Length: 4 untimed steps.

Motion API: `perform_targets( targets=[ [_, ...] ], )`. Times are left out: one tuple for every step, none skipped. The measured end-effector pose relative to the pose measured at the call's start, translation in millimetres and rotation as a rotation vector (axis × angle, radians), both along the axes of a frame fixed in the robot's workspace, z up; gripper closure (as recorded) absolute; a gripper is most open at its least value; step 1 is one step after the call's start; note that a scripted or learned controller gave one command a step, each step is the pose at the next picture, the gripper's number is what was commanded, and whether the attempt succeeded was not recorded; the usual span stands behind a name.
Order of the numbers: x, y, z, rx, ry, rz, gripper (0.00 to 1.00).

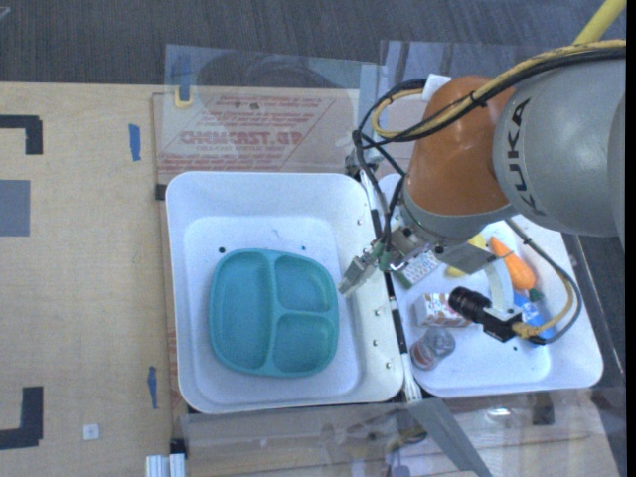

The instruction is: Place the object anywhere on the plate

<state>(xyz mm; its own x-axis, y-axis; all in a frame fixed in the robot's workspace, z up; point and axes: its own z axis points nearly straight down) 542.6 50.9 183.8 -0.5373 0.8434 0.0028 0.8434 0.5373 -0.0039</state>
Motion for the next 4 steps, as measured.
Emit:
perform_targets(
  targets=[
    [-30, 63, 3, 0.001, -0.001, 0.198, 1.0],
    [-56, 89, 56, -0.002, -0.006, -0.311, 1.0],
    [-42, 89, 12, -0.002, 0.001, -0.213, 1.0],
    [-42, 89, 12, -0.002, 0.001, -0.213, 0.0]
  ],
)
